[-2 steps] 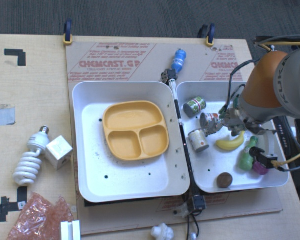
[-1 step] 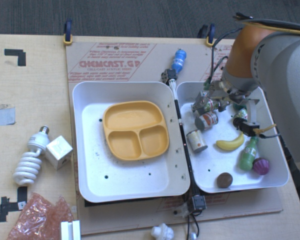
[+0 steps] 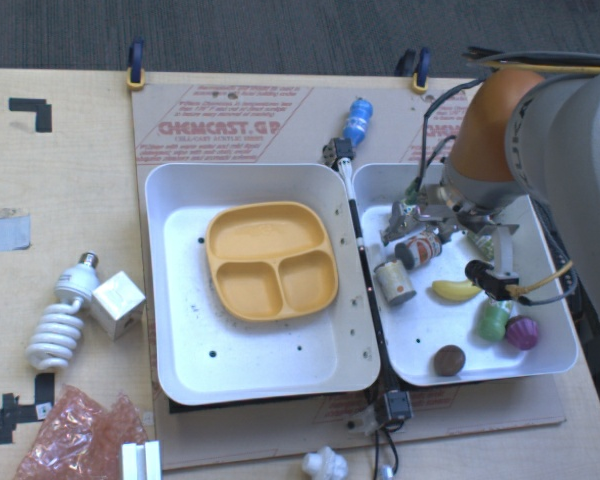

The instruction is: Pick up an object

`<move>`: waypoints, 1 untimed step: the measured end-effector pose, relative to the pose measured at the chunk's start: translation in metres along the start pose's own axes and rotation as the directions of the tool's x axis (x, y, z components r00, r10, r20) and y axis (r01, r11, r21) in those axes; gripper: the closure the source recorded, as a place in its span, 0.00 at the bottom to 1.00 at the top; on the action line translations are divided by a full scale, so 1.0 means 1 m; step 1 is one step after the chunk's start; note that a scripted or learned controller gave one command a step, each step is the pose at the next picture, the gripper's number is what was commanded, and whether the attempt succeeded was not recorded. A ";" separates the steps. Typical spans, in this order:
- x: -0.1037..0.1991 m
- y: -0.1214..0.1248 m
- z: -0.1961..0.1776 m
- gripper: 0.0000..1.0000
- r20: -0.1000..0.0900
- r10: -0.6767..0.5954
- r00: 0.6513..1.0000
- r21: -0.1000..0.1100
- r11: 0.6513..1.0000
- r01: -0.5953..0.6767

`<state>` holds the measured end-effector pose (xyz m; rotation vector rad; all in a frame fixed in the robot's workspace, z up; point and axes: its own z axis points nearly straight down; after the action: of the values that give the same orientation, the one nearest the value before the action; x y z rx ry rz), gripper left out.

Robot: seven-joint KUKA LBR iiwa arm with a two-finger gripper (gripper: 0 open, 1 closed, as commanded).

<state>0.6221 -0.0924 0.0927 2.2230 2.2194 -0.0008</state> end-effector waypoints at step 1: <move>-0.028 -0.098 -0.012 0.00 -0.001 0.000 1.000 0.000 1.000 0.000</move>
<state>0.5245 -0.1198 0.1045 2.2236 2.2200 -0.0004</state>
